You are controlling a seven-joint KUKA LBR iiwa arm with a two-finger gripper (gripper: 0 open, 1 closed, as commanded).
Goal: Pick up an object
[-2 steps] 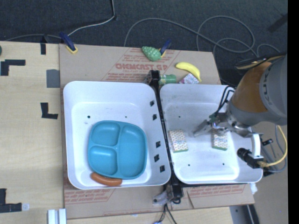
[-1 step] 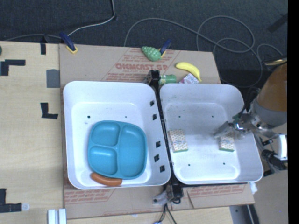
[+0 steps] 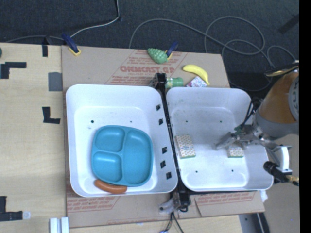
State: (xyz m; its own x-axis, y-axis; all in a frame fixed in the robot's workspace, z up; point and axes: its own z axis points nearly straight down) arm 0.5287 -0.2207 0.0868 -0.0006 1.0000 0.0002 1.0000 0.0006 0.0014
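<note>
Hovering at the right bin's (image 3: 243, 98) right side, the gripper (image 3: 232, 141) spreads its fingers beside a small patterned block (image 3: 236, 151).

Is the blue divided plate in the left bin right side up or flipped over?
Right side up: the blue plate shows its three recessed compartments facing upward in the left bin.

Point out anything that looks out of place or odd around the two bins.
A banana, a green toy and a small packet lie on the cardboard behind the bins, outside both. In the left bin, a sausage sits wedged beside the blue tray, not on it. Nothing looks spilled or damaged.
</note>
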